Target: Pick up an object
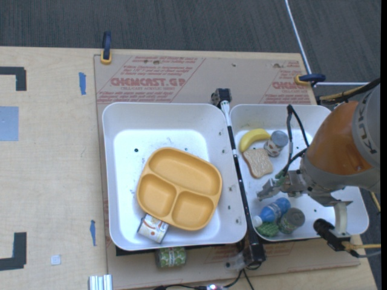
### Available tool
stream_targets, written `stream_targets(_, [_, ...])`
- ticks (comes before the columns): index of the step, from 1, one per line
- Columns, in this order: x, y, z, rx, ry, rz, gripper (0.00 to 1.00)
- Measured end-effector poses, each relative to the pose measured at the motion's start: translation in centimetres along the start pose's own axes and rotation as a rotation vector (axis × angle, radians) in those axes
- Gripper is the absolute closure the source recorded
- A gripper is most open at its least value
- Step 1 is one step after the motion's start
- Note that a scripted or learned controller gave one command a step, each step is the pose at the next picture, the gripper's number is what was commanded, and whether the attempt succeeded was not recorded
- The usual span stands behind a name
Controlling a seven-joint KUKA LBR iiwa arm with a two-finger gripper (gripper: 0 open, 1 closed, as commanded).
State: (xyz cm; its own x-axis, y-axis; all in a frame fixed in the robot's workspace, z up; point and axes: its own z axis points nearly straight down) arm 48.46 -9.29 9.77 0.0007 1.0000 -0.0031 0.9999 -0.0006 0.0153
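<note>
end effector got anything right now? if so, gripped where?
Nothing seen held. The end effector hangs in the right bin, above the blue bottle and beside the bread slice; nothing shows between its fingers.

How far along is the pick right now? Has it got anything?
Done: the arm is over the right bin, gripper low among the items. In hand: nothing visibly between its fingers; it sits just below the bread slice and above the blue bottle. Left: closing on an object and lifting it.
</note>
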Motion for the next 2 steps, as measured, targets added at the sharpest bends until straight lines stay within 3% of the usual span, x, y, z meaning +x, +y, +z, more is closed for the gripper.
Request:
stream_targets(1, [0.1,-0.4,1.1,0.011,0.003,-0.001,0.00])
stream_targets(2, [0.1,-0.1,0.0,0.004,0.001,-0.001,1.00])
